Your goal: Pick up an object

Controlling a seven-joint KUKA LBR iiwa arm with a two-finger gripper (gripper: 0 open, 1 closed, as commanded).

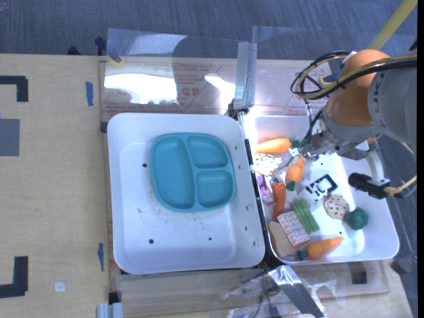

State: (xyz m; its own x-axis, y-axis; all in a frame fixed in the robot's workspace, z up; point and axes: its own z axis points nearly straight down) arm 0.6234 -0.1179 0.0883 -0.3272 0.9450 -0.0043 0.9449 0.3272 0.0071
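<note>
The right bin [381, 244] holds several toy foods. Among them are an orange carrot [273, 144] at its far left, a small orange piece [295, 171], a red chili [279, 195], a green stalk [305, 214], a pink wafer [291, 228], a second carrot [324, 247], a cookie [336, 207] and a broccoli floret [356, 218]. My gripper [296, 156] hangs low over the far left part of this bin, just right of the first carrot and directly above the small orange piece. Whether it touches that piece is unclear.
The left bin [132, 237] holds a blue divided plate [193, 171]. A black-and-white tag [320, 185] lies mid-bin on the right. The grey arm with its orange band [354, 88] and black cables covers the right bin's far right corner. A clear plastic wall [245, 78] stands behind the bins.
</note>
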